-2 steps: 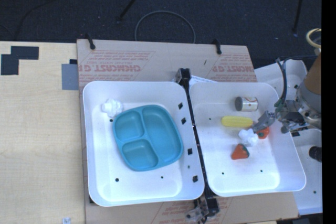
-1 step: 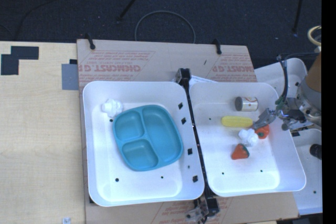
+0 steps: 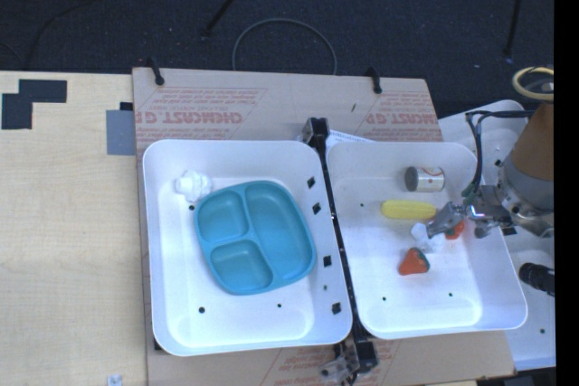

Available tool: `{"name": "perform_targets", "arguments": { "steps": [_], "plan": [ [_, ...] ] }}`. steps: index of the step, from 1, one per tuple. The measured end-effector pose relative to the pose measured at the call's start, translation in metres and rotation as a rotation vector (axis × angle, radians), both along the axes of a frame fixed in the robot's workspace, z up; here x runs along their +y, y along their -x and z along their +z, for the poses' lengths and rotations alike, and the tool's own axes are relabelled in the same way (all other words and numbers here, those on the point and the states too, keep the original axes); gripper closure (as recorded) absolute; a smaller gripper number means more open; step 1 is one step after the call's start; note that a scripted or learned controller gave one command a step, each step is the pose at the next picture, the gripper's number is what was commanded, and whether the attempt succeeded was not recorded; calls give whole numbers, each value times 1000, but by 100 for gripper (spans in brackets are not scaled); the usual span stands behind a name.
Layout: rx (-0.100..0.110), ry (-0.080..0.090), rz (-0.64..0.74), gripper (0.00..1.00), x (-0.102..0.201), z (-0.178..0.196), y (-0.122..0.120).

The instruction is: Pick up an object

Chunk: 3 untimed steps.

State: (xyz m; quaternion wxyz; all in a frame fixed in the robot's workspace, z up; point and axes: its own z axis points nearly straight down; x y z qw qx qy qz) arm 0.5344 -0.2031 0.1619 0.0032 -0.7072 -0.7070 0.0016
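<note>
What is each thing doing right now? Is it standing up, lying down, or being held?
blue divided plate: lying flat in the left bin, right side up.
small white object: resting beside the plate's far corner.
yellow corn-like toy: lying on its side in the right bin.
grey can: lying on its side.
red strawberry toy: resting loose on the bin floor.
gripper: low over the right bin.

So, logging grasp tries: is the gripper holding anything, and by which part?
Cannot be told. The gripper sits low in the right bin, between the yellow piece and the strawberry; nothing visibly between its fingers.
</note>
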Motion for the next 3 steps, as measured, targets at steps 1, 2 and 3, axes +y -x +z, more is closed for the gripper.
{"name": "perform_targets", "arguments": {
  "steps": [1, 2, 3],
  "plan": [
    [0, -1, 0, 0, 7, -46, 5],
    [-4, 1, -2, 0, 8, -75, 4],
    [-6, 2, -5, 100, 7, -63, 4]
  ]
}}
